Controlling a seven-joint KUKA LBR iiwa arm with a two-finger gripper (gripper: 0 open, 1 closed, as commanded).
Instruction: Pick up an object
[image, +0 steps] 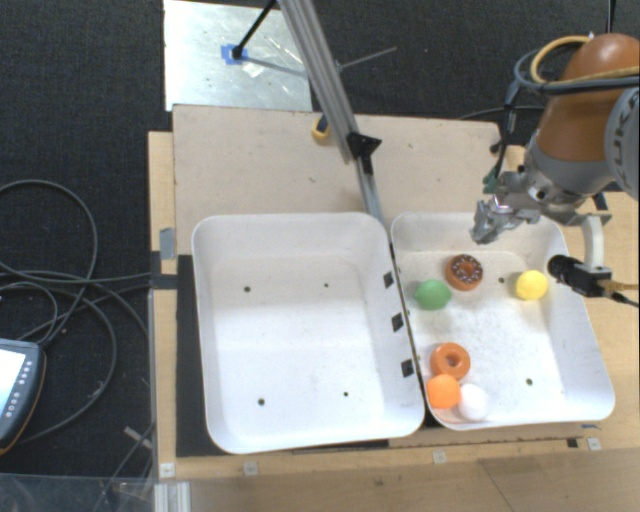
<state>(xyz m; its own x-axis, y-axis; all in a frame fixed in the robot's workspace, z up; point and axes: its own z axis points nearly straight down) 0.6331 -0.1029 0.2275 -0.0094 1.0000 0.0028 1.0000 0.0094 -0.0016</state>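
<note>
The right bin (575, 345) holds several small objects. A brown sprinkled donut (464, 271) lies near its back, with a green ball (432, 294) to its left and a yellow ball (531, 285) to its right. Toward the front sit an orange ring (451, 360), an orange ball (443, 391) and a white ball (472, 402). My gripper (487, 227) hangs over the back of the right bin, just above and right of the donut, with nothing seen between its fingers.
The left bin (300, 330) lies beside the right one, sharing a divider edge with black clips (397, 322). A slanted metal pole (335, 95) crosses the back of the bench. A black sensor (572, 272) sticks in at the right bin's right rim.
</note>
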